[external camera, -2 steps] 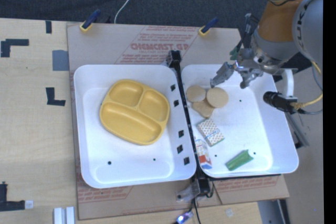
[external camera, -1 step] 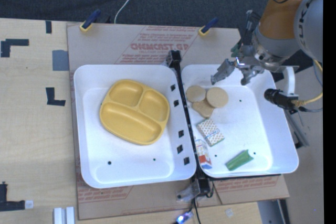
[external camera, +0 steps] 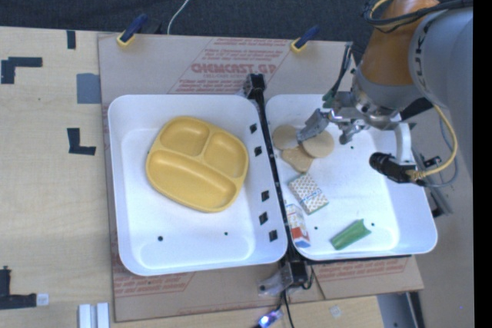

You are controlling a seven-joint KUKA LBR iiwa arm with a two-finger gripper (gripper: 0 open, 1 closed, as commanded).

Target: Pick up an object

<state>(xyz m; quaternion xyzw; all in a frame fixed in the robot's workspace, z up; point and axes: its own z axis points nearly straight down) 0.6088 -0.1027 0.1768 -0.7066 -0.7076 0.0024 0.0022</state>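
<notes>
Now, pincer (external camera: 314, 130): fingers apart, over tan discs (external camera: 301, 147), gripping nothing.
Right bin (external camera: 407, 226): discs, box (external camera: 308, 193), green block (external camera: 350, 234).
Left bin (external camera: 131, 226): yellow tray (external camera: 197, 163).

Left bin (external camera: 123, 188): holds a yellow divided plate (external camera: 197, 163), lying flat toward the bin's upper middle
Right bin (external camera: 400, 223): tan round pieces (external camera: 296, 146) near its upper left; a checkered small packet (external camera: 308, 193) just below them; a red-and-white packet (external camera: 296, 224) by the left wall; a green block (external camera: 350, 234) near the lower edge
Arm (external camera: 415, 50): grey with an orange band, reaching in from the right
Gripper (external camera: 317, 127): low over the tan round pieces, at their upper right edge; contact cannot be judged
Bench (external camera: 46, 165): light wood with dark markings; cardboard sheet (external camera: 223, 65) under both bins
</notes>
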